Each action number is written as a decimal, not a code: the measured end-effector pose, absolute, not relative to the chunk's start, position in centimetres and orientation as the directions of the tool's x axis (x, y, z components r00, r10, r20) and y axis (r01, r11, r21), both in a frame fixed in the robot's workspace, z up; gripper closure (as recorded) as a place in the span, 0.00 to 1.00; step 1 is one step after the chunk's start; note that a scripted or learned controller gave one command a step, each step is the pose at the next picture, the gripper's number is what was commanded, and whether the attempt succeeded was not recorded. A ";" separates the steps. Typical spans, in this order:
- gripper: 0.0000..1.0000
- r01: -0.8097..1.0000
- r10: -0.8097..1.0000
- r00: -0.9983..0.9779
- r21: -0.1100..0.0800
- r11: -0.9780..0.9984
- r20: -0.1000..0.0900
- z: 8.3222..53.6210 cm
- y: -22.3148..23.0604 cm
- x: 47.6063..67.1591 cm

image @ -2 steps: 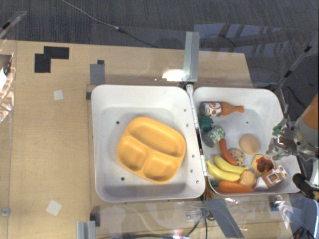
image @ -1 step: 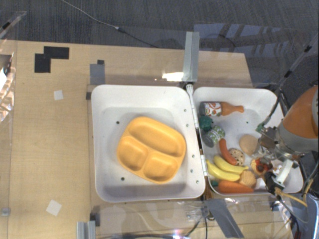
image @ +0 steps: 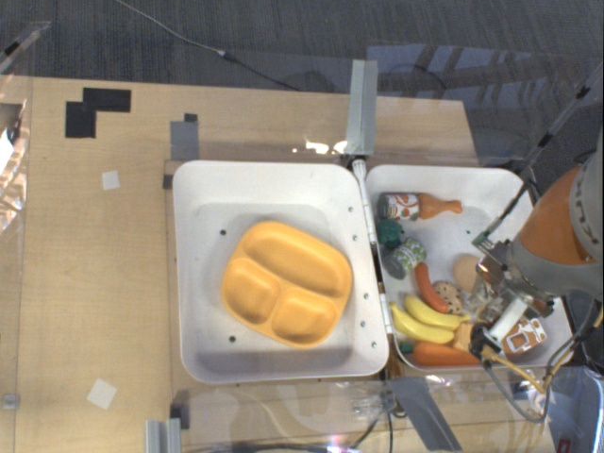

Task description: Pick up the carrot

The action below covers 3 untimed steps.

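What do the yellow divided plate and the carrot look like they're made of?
The yellow divided plate looks like moulded plastic with a smooth, soft sheen on its rounded compartment ridges. The carrot seems to be toy plastic too: uniform orange, smooth, slightly glossy, though its small size in view leaves this uncertain.

Bright even overhead light, soft shadows, glare streaks across top right
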<state>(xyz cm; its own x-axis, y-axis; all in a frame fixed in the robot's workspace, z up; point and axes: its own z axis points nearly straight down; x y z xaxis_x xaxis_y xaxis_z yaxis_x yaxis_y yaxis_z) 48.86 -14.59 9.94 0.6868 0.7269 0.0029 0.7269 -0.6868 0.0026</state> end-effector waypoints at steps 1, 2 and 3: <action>0.00 0.727 0.727 0.686 0.003 -0.686 0.004 10.0 -14.6 48.9; 0.00 0.917 0.918 0.398 0.014 -0.398 0.002 8.9 -13.8 49.1; 1.00 0.919 0.920 0.393 0.021 -0.393 0.006 10.1 -13.6 49.4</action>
